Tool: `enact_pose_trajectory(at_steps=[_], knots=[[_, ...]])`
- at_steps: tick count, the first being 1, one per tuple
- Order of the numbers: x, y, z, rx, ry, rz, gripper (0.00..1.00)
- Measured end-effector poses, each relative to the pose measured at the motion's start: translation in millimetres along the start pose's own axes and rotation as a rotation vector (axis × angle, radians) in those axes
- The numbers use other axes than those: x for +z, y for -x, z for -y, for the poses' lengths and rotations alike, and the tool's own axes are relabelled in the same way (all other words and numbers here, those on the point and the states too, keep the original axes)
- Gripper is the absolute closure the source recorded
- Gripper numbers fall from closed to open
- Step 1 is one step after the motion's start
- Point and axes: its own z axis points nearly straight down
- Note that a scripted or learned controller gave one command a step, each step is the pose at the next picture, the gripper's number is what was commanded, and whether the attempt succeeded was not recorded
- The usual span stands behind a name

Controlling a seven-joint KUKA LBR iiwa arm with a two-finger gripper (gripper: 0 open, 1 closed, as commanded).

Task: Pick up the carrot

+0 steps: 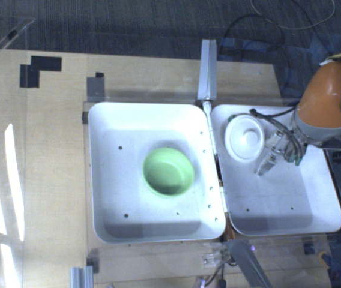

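Claw state cannot be told: it is seen low over the right bin, just beside the white bowl, but whether it is open or closed is too small and blurred to be judged, and nothing can be made out in its grip.

The carrot's place cannot be told either. It is judged that it may be hidden under the claw or the arm, or may lie inside one of the bowls.

From the left, the left bin is met first, with a green bowl set near its middle. The right bin follows, with the white bowl in its upper left part and the claw just to the right of that bowl.

The step in hand is judged to be the search and approach, since no grasp can be confirmed. For it to be done well, the carrot should be located first. The claw should then be opened wide, lined up across the carrot's narrow width, lowered straight down, and closed only when the carrot is between its sides. The white bowl should be kept clear of, as a nudge could shift it. The lift should be checked before the task is counted as done.

Counted: two bins, one green bowl, one white bowl, one arm, one claw.
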Motion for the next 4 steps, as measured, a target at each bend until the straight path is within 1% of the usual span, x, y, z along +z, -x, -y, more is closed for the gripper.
enact_pose_trajectory(at_steps=[1, 2, 3, 4], knots=[[1, 57, -13, 0.339, -0.003, -0.001, 0.00], [-14, 60, -16, 0.332, 0.003, 0.010, 1.00], [-11, 7, -57, 0.913, -0.011, 0.006, 1.00], [-198, -34, -50, 0.904, -0.002, -0.002, 1.00]])
